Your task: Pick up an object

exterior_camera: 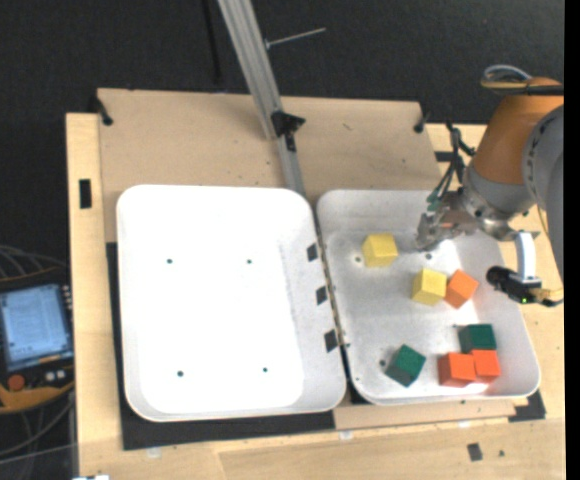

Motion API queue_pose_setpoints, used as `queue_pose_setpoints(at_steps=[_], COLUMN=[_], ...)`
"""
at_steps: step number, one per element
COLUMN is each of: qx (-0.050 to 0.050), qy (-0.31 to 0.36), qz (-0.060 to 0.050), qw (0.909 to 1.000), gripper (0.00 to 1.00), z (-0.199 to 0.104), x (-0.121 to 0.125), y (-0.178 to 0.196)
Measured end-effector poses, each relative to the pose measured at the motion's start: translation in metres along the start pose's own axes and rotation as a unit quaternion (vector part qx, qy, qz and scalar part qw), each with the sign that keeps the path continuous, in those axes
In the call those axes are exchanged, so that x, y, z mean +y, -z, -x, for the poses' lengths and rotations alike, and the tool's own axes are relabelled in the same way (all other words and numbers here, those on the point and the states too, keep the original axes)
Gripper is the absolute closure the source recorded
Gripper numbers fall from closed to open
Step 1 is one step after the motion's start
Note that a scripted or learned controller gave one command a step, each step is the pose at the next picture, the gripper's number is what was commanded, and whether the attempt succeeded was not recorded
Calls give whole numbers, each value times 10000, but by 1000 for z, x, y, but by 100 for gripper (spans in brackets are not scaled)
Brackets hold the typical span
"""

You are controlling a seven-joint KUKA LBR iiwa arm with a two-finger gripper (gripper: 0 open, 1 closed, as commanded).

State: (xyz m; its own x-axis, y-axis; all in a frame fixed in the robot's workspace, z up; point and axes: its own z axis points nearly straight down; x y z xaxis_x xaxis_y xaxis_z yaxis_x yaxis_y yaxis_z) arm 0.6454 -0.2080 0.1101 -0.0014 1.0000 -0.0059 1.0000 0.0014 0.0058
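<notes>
Jaws' state unreadable on gripper (432, 236); two yellow, three orange, two green blocks in right bin (370, 393).

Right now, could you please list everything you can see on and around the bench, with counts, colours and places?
Yellow blocks: 2, yellow, right bin, upper middle; the second touches an orange block.
Orange blocks: 3, orange; one beside that yellow block, two together at the near right corner.
Green blocks: 2, dark green; one near the right bin's front, one just above the orange pair.
Bins: 2, white; left bin, right bin, side by side.
Bench: 1, light wood.
Metal pole: 1, grey, slanting behind the bins.
Handheld pendant: 1, lit screen, left of the bench.
Arm: 1, grey with orange band, from the right.
Gripper: 1, over the right bin's far part, above the blocks.
</notes>
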Motion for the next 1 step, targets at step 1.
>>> queue_pose_setpoints(at_steps=[1], qx=[18], qy=[9], qz=[11], qw=[10000], gripper=[100], z=[6], x=[10], y=[60])
